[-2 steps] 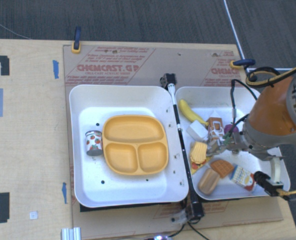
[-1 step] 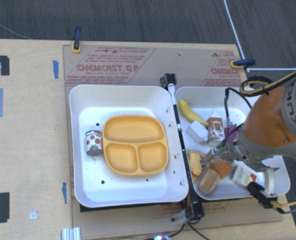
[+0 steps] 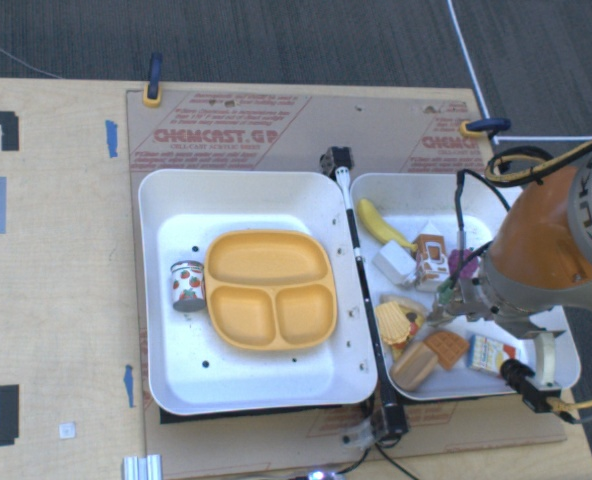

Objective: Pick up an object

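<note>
End effector (image 3: pixel 446 303) low in the right bin (image 3: pixel 566 368), over the clutter; can't tell its state, arm body hides most of it. Directly below-left of it: tan waffle-like piece (image 3: pixel 446 348) and brown cylinder block (image 3: pixel 413 366), near touching each other. Yellow ridged chip-like item (image 3: pixel 394 320) just left. Small orange-and-white carton (image 3: pixel 432 258) and white block (image 3: pixel 394 263) just above, banana (image 3: pixel 379 223) further up by the bin's left wall. Purple item (image 3: pixel 463 263) half hidden beside the wrist. White printed packet (image 3: pixel 488 353) under the arm. Left bin (image 3: pixel 166 208) holds a yellow divided tray (image 3: pixel 271 288) with a small patterned can (image 3: pixel 187 286) touching its left edge. Both bins sit on the counter (image 3: pixel 56 268).
</note>
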### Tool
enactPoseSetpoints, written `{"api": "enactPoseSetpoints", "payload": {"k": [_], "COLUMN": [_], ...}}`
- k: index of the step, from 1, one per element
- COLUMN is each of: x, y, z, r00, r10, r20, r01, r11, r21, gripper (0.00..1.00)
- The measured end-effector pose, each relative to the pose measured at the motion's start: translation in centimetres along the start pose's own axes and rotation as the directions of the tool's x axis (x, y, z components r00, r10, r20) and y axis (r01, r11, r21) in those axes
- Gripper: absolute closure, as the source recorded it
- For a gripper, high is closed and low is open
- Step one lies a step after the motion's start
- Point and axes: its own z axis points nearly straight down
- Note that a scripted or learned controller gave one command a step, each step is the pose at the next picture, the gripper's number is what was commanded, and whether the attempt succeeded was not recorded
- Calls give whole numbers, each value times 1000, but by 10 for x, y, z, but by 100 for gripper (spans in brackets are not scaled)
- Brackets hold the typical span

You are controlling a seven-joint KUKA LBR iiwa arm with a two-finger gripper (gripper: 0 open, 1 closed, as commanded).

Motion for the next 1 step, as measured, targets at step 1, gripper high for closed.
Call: {"api": "enactPoseSetpoints", "payload": {"k": [1], "x": [58], "y": [-4], "z": [-85], "r00": [1000], "r10": [-6], "r20": [-18], "r01": [7], "r11": [1000], "r21": [27], "gripper": [100]}}
